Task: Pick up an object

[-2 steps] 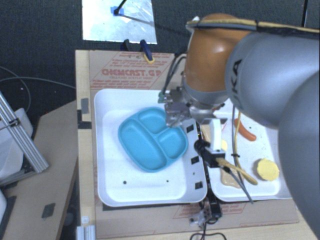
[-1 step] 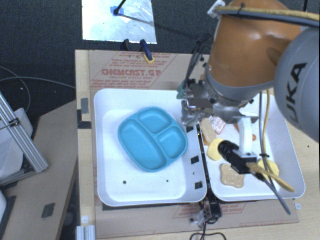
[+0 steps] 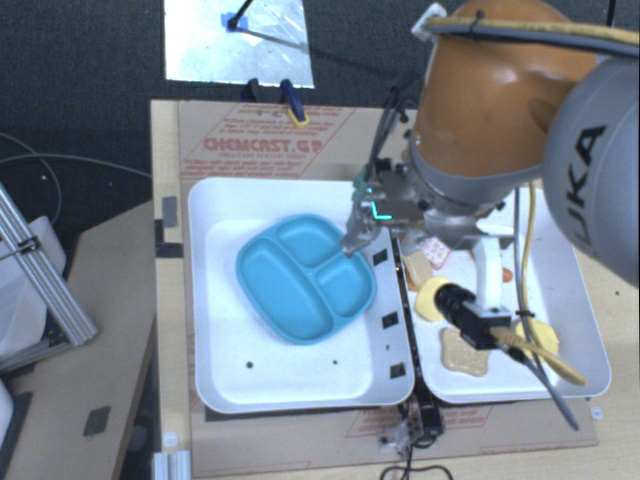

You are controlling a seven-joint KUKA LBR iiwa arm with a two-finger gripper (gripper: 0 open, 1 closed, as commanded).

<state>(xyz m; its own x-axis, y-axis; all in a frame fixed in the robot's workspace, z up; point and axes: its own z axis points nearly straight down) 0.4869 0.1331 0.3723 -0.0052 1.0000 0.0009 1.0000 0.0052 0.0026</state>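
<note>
Starting at the left, the left white bin [image 3: 215, 368] is lying on a cardboard sheet [image 3: 262, 133] with red print. It is holding a blue divided plate [image 3: 300, 278] of smooth plastic, round-cornered with three compartments, sitting askew across the bin's middle. My gripper [image 3: 357, 236] is reaching down at the plate's upper right rim, close to the wall where the two bins meet. I cannot tell whether it is open or closed, nor whether it is touching the plate. My arm is covering much of the right white bin [image 3: 590, 368]. There a rounded yellow piece [image 3: 428, 296] is lying near the shared wall, with a flat tan piece [image 3: 462, 353] with a wavy edge just below it.
</note>
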